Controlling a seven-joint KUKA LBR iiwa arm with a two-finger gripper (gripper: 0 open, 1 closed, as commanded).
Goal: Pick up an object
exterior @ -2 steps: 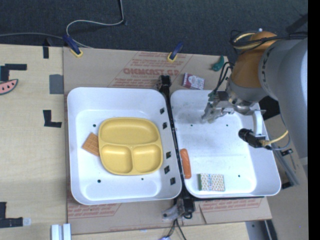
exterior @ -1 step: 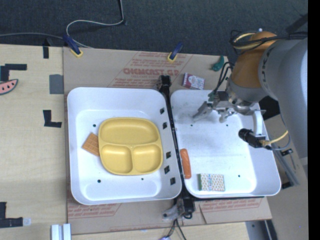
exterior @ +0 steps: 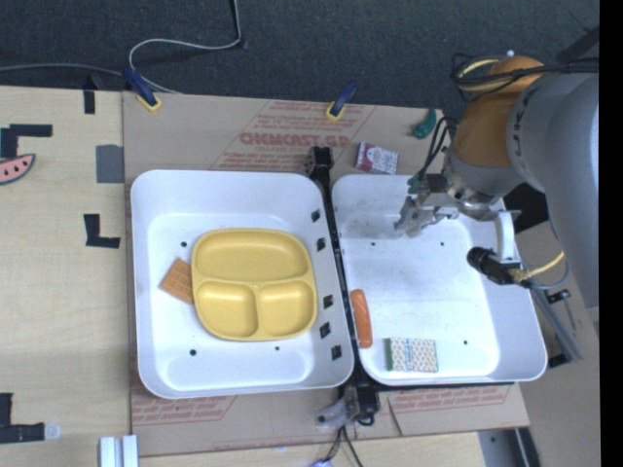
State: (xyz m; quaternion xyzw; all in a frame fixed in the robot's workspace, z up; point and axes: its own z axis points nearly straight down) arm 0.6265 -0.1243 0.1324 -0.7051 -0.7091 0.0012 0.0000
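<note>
In the left bin [exterior: 156,261] lies a yellow divided plate [exterior: 255,282] with a flat brown cracker-like piece [exterior: 176,281] tucked under its left edge. The right bin [exterior: 506,343] holds an orange carrot-like stick [exterior: 361,318] along its left wall and a small green-and-white patterned packet [exterior: 412,355] near the front. My gripper [exterior: 417,217] hangs over the back of the right bin, well apart from both of those objects, with nothing visible between its fingers.
A small dark red packet [exterior: 376,158] lies on the cardboard behind the right bin. Yellow and blue clamps [exterior: 341,102] hold the cardboard's far edge. The arm's grey body [exterior: 545,134] covers the right bin's far right corner. A black divider [exterior: 329,251] separates the bins.
</note>
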